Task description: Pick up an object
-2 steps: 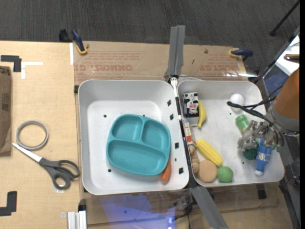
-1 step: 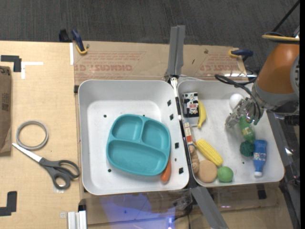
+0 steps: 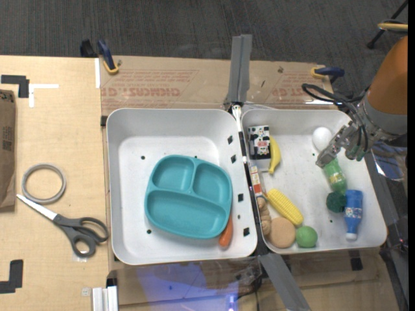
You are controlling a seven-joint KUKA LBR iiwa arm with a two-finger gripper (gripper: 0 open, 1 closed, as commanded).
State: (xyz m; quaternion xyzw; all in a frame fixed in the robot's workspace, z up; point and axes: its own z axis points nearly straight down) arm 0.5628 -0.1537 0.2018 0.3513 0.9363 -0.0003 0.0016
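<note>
Gripper (image 3: 338, 149) hangs over right bin (image 3: 298, 125), grip state unclear, nothing seen held. Green bottle (image 3: 335, 175) just below, white egg (image 3: 322, 137) beside: crowding risks glancing miss.

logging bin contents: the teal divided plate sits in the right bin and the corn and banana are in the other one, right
Not quite. The camera view shows the teal divided plate in the left bin, not the right. The corn and banana are in the other one, the right bin.
</note>
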